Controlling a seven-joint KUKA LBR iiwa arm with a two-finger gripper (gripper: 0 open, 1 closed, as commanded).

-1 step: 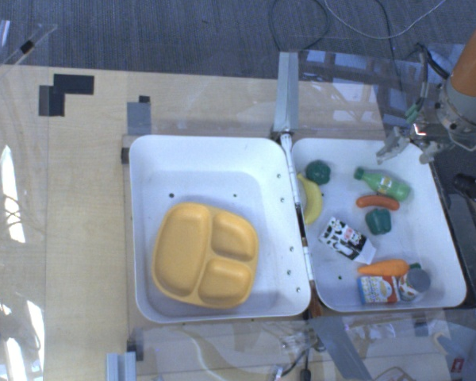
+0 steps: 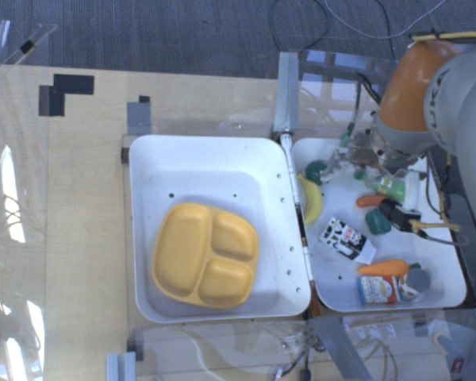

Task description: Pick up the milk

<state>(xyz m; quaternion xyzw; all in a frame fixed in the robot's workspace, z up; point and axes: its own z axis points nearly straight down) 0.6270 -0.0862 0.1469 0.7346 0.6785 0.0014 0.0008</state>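
Here, the boxy black-and-white printed milk (image 2: 345, 237) lies flat in the glossy right bin (image 2: 452, 288), beside a curved banana (image 2: 310, 199); the jaws' state cannot be told.

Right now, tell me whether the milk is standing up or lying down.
Lying down. The milk rests flat on its broad printed face on the floor of the right bin, turned at a slant, between the banana and a carrot.

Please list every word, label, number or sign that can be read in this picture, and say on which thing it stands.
No text can be read.
Black-and-white carton: dark print, too blurred to read.
Can lying in the right bin: coloured label, too blurred to read.
Yellow tray: no print.
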